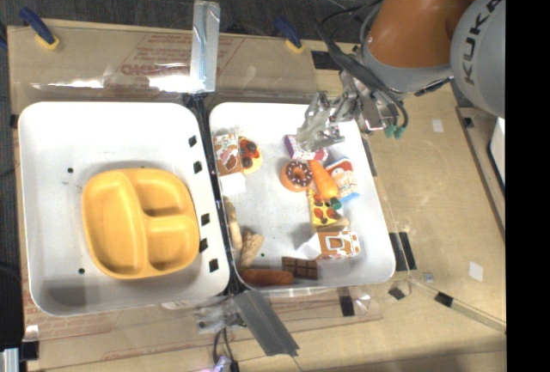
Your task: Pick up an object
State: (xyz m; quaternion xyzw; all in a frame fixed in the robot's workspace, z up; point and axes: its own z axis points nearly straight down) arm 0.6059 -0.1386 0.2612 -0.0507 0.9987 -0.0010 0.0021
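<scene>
The claw point(322, 123) hangs low over the right bin point(266, 190), whether spread or pinching one cannot tell, so the reach seems underway, and next it probably needs a clean descent onto the carrot point(322, 179).

My arm point(447, 9) comes in from the upper right, orange band above the wrist, grey link at the frame edge. Wrist pitched down and left, cables looped beside it. Gripper point(316, 131) hangs low at the upper right corner of the right bin point(258, 117), metal fingers point(311, 123) pointing down-left.
</scene>
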